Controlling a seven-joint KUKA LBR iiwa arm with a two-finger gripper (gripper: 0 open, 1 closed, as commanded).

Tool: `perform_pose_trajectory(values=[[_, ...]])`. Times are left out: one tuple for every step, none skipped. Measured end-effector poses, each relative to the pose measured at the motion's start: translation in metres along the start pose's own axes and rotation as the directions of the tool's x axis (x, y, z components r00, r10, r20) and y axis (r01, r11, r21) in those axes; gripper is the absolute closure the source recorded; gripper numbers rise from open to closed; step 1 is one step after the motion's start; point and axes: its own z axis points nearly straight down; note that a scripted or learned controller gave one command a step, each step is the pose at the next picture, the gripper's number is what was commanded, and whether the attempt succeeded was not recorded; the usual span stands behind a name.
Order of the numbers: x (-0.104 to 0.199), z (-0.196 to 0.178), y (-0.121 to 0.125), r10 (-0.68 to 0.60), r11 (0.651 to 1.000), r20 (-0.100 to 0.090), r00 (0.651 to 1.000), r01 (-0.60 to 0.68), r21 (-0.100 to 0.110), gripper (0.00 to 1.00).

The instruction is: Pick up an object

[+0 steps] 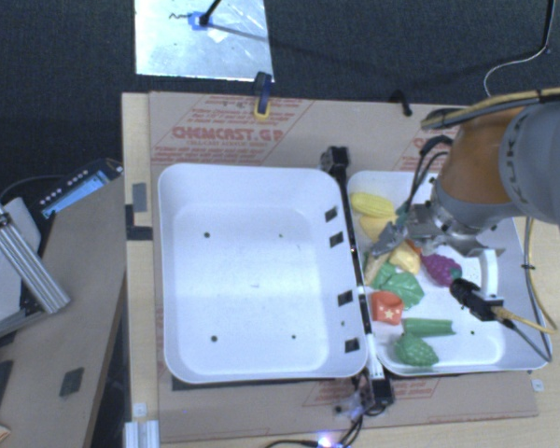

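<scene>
Camera view: "CHEMCAST GP" on board (226, 131)

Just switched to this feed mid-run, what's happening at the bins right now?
The arm has reached in over the right bin, its hand down among a pile of toy food near the divider. Around it lie a yellow piece, a purple piece, a green leafy piece, a red piece with a star and two more green pieces at the front. I can't tell whether anything is grasped yet. The left bin shows just its white floor.
</scene>
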Motion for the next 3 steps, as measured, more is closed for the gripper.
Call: perform_pose_trajectory(values=[[-0.002, -0.016, 0.001, 0.003, 1.000, 0.002, 1.000, -0.003, -0.006, 1.00], [0.000, -0.087, 0.093, -0.001, 1.000, 0.004, 1.000, 0.001, -0.019, 1.00], [-0.049, -0.243, 0.081, 0.008, 1.000, 0.007, 1.000, -0.008, -0.022, 1.00]])
